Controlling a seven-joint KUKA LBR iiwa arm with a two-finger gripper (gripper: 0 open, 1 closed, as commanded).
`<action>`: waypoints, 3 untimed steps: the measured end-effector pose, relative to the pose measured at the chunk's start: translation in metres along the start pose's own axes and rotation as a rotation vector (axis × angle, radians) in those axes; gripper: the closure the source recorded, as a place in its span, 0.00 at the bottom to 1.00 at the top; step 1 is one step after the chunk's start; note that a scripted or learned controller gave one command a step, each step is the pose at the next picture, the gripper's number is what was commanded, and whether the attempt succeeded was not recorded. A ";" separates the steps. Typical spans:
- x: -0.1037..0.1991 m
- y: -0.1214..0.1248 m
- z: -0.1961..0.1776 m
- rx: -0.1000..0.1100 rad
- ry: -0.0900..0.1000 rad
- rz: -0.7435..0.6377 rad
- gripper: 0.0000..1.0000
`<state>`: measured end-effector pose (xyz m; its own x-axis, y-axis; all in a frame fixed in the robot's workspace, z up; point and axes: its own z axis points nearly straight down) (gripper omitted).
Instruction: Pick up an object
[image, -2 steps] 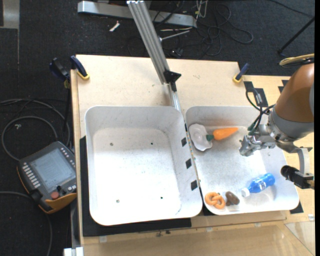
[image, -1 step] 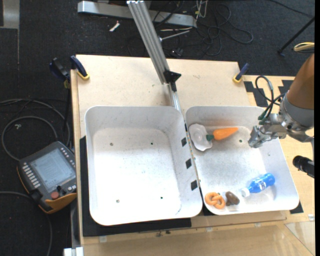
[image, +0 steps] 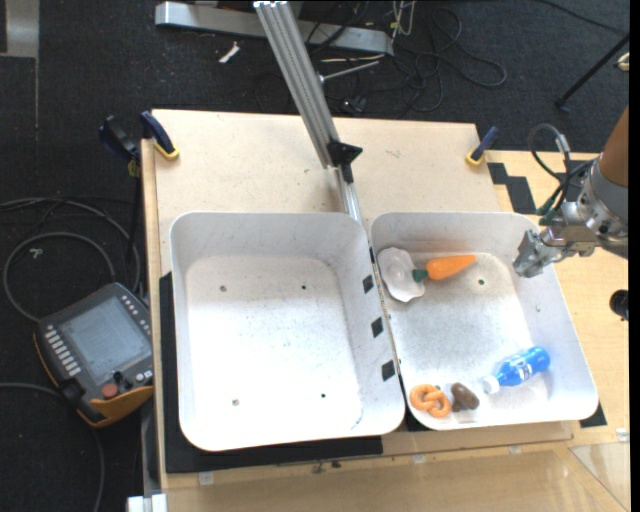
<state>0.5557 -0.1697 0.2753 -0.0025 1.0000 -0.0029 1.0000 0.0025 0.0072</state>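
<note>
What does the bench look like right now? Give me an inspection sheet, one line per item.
Surface: wooden bench bearing two white bins side by side, left bin and right bin.
Job's things: in the right bin, a carrot beside a white lump at the far side; a blue bottle, a brown lump and an orange pretzel at the near side.
Clutter: nothing seen in the left bin.
Grippers: gripper at the right bin's far right rim, holding nothing.
Cables: black cables on the floor.
Surroundings: handheld controller on the left; clamps at bench corners.
</note>
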 end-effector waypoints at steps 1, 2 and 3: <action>0.054 0.004 0.005 0.007 0.004 -0.005 1.00; 0.107 -0.009 0.020 0.010 0.005 -0.005 1.00; 0.163 -0.023 0.016 0.009 0.005 -0.006 1.00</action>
<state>0.5326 -0.0066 0.2585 -0.0081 1.0000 0.0024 1.0000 0.0081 -0.0015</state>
